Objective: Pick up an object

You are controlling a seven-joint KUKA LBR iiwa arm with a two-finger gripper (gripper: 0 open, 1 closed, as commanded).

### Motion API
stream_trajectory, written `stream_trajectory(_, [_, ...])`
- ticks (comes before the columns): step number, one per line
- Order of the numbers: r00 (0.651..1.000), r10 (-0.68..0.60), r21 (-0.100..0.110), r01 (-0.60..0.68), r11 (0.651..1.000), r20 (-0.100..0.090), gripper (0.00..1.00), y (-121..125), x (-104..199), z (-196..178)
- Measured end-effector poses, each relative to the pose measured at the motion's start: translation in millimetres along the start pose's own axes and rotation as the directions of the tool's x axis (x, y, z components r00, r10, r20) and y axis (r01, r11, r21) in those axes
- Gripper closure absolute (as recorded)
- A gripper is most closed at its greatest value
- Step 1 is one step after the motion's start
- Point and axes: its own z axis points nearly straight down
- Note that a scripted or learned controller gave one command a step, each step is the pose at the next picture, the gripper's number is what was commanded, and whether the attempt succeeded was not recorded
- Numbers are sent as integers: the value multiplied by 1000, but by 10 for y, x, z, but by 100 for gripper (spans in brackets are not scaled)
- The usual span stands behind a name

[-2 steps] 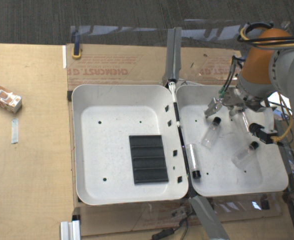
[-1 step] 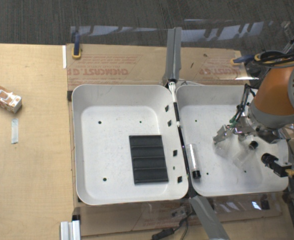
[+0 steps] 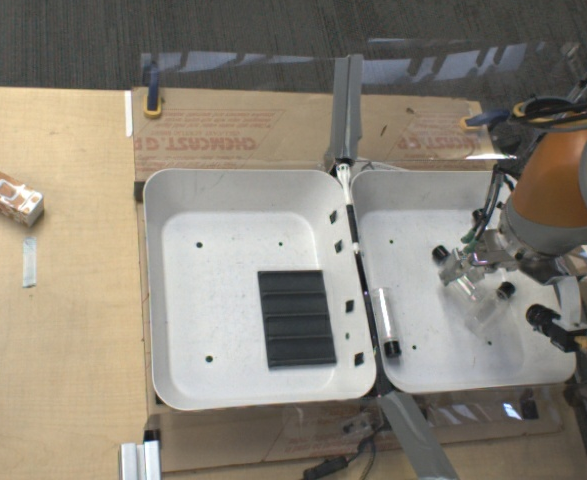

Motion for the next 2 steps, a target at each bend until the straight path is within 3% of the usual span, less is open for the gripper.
stream_trajectory(1, [996,94,0,-94,996,1,100,385,460,-760])
stream_trajectory(2, [996,94,0,-94,996,2,100,719,824,-1100])
